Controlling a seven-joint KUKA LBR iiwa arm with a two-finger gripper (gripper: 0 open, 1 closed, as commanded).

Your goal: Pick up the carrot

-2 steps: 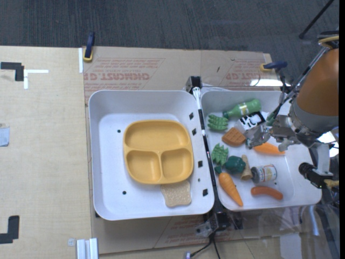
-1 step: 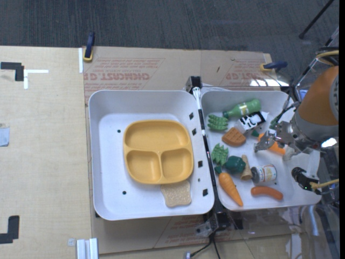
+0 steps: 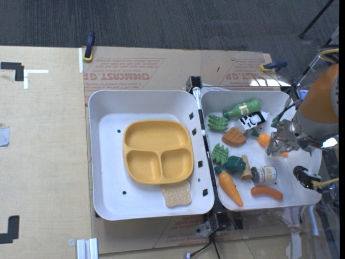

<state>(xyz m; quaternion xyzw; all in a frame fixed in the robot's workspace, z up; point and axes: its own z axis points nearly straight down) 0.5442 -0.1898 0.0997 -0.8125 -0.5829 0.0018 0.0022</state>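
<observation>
The carrot (image 3: pixel 229 189) is orange, lies at a slant near the front left corner of the right bin (image 3: pixel 302 198), and points toward the front edge. My gripper (image 3: pixel 278 146) hangs over the right side of that bin, well to the right of and behind the carrot, close beside a small orange ball (image 3: pixel 263 139). Nothing touches the carrot. The arm's grey wrist and orange band (image 3: pixel 321 99) rise behind the gripper at the right edge.
The right bin also holds a green bottle (image 3: pixel 242 109), green leafy toys (image 3: pixel 218 123), a brown wedge (image 3: pixel 234 137), a dark green pepper (image 3: pixel 235 164), a small jar (image 3: pixel 264 174) and a red sausage (image 3: pixel 266 192). The left bin (image 3: pixel 105 161) holds a yellow divided plate (image 3: pixel 159 151) and a bread slice (image 3: pixel 177 195).
</observation>
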